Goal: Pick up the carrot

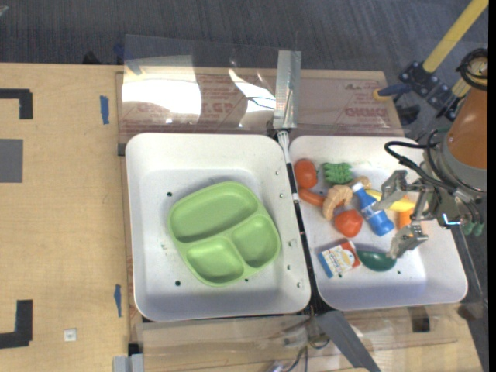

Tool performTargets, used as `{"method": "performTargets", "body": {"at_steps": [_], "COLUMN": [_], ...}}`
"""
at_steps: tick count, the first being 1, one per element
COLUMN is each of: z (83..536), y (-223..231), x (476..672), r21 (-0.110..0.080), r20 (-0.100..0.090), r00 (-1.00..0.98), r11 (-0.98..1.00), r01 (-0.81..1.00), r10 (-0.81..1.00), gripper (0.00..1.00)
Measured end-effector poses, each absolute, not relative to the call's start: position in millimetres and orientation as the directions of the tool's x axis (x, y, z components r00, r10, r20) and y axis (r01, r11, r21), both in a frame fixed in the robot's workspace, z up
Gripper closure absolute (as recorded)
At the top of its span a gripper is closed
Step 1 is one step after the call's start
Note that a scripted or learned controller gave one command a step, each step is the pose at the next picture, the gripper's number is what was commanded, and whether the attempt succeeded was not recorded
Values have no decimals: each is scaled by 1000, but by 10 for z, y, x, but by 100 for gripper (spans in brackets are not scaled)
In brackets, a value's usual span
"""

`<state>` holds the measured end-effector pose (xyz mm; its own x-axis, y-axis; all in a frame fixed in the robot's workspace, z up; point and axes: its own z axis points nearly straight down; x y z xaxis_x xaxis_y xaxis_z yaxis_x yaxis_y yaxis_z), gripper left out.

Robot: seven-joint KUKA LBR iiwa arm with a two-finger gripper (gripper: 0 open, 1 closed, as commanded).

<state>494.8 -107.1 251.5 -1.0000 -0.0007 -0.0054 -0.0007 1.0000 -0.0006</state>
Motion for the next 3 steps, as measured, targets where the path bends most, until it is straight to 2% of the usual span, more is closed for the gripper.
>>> {"method": "performTargets", "body": {"at_steps": [1,2,3], "z": [1895,1219,888], "y": [-1713,-2111,-2235], "x": [5447,5551,5649], "r21": [0,2,-3], "r20": [0,2,-9], "r00": [-1000,-997,-989], "r11": [1000,997,989], "r01": [-25,-73,-145], "r10": [-25,-73,-145], "gripper": [0,0,0]}}
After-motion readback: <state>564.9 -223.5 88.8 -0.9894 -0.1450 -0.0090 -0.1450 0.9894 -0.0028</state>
